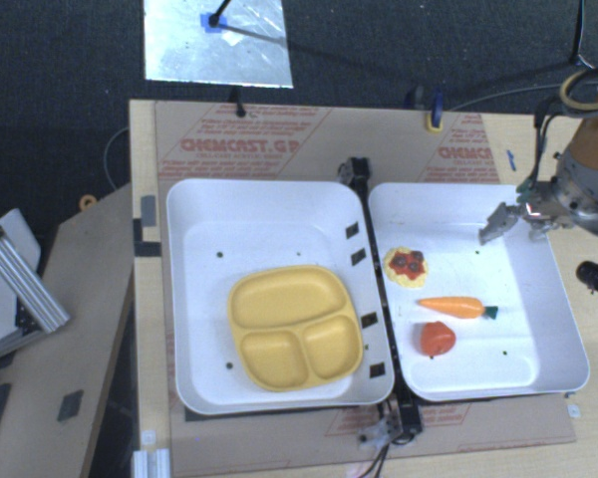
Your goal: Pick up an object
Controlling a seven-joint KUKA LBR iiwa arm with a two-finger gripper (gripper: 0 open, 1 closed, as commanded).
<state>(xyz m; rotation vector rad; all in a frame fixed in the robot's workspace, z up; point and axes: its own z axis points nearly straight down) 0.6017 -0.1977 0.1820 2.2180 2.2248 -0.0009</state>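
Over right bin's (pixel 553 297) upper edge, my pincer (pixel 500 225) hung empty, spread state unreadable | carrot (pixel 452 308) lay mid-bin, tomato (pixel 438 339) just below | best: descend centred, fingers straddling carrot's narrow width.

left bin (pixel 194 267): divided tray (pixel 295 325) | right bin (pixel 548 297): pizza (pixel 407 266) behind carrot (pixel 455 308), tomato (pixel 437 339) before carrot
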